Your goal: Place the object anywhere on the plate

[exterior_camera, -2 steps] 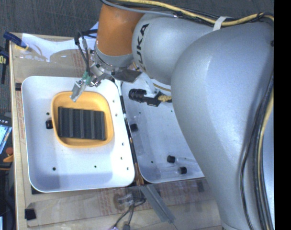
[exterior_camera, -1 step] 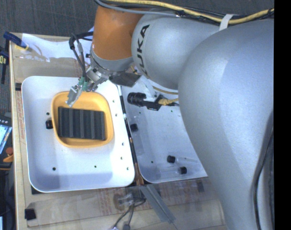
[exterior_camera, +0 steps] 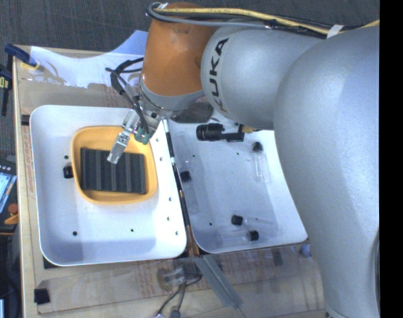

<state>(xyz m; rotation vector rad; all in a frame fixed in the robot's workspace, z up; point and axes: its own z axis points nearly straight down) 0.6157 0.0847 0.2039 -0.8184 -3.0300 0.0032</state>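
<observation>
Hovering gripper (exterior_camera: pixel 119 146) over plate (exterior_camera: pixel 89 138), obj unseen.

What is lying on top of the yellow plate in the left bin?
A dark ribbed rectangular object lies on the yellow plate, covering most of its middle. The gripper hangs over the plate's upper edge and hides what lies under it.

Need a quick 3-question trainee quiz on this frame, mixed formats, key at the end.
1. True or false: the yellow plate lies in the right bin.
2. Multiple choice: what lies on the plate? A) a dark ribbed object B) a red ball C) a spoon
3. Fill in: the claw is above the plate's ____ edge in the picture (upper or lower).

Key: 1 false, it lies in the left bin; 2 A; 3 upper.
</observation>
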